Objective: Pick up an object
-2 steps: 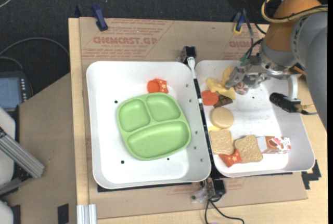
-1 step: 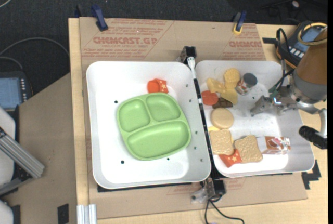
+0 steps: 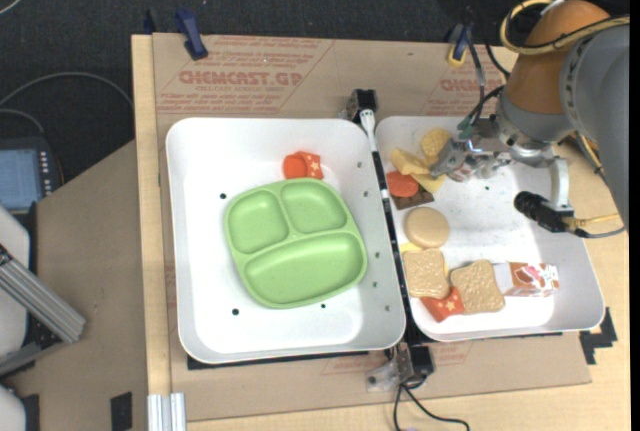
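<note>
My gripper hangs low over the back left part of the right bin, coming in from the right. Just to its left lie a yellow wedge, a tan round piece and a red disc. A dark brown piece sits under the disc. Nearer the front are a beige round bun, two toast-like squares and a small red-and-white carton. I see nothing lifted by the gripper.
The left bin holds a green divided plate and a small orange-red item behind it. A ridge between the bins runs close to the gripper's left. The grey arm with its orange band covers the right bin's back right corner.
</note>
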You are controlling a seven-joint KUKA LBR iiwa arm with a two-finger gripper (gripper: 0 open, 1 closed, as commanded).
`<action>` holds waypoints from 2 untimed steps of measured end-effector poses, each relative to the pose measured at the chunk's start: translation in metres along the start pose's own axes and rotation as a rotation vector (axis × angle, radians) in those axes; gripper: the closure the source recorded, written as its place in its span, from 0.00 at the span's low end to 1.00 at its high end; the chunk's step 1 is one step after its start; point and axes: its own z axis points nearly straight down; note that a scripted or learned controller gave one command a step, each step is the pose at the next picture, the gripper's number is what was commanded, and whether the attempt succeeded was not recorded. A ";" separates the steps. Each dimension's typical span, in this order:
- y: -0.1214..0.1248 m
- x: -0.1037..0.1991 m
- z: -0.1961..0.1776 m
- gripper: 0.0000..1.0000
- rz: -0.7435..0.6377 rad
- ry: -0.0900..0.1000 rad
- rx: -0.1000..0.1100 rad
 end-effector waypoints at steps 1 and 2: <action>0.020 0.016 0.001 0.00 0.001 0.000 0.019; -0.117 -0.040 0.000 0.00 0.015 0.004 0.018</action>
